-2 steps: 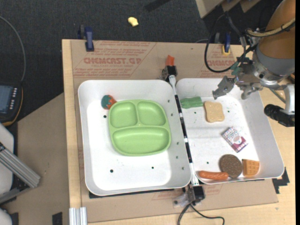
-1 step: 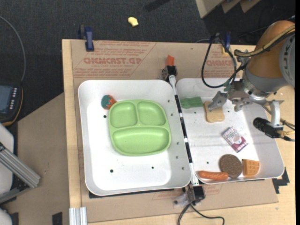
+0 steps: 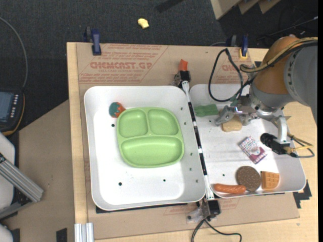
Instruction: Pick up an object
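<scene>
**Beige biscuit under the claw in the right bin**

Beige and small, the biscuit-like piece (image 3: 232, 126) lay near the far edge of the right bin (image 3: 222, 158), and the claw (image 3: 233, 114) hung right over it, reaching in from the worktop's right side. Whether the claw was released or clenched, I could not tell; from above it was a tangle of metal and cable, and nothing showed clearly gripped in it. My read was that this piece was the one being gone for, simply because the claw sat on top of it.

The rest of the right bin was spread out, which should suit a grab: a green block (image 3: 206, 110) by the far-left corner, a pink-and-white packet (image 3: 252, 148) in the middle, and along the near edge a sausage (image 3: 229, 188), a round brown cookie (image 3: 248, 177) and an orange waffle square (image 3: 270, 179), those last two touching or nearly so. The sausage lay hard against the near rim, probably awkward to get around.

In the left bin (image 3: 101, 175) a green divided plate (image 3: 150, 136) took the centre, with a small red-and-teal toy (image 3: 116, 109) just beside its far-left corner.

As for writing: the brown board (image 3: 131, 64) lining the worktop (image 3: 55, 135) carried red print along its far edge, reading roughly "CHEMCAST GP", with smaller lines too fine to read. Blue clamps (image 3: 94, 40) pinned that board at the far edge, presumably to stop it shifting.
</scene>
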Robot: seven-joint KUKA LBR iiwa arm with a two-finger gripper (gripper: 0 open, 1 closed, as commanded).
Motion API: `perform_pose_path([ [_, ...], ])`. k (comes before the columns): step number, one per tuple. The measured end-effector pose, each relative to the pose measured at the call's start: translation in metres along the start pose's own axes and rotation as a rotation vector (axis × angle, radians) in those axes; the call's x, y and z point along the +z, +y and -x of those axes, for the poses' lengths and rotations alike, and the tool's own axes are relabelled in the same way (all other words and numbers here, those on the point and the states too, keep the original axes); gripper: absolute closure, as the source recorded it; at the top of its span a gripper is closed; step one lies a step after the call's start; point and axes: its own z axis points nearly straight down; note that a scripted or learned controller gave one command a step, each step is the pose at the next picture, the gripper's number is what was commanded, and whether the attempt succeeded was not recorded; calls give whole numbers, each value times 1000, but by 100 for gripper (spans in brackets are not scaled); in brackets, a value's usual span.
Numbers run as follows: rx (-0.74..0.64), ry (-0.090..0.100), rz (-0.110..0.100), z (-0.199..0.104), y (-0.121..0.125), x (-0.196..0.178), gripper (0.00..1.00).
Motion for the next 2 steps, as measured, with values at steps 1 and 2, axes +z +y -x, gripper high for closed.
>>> perform_pose_path([
  [1, 2, -2, 9, 0, 2, -16, 100],
  [2, -5, 0, 11, -84, -20, -109, 100],
])
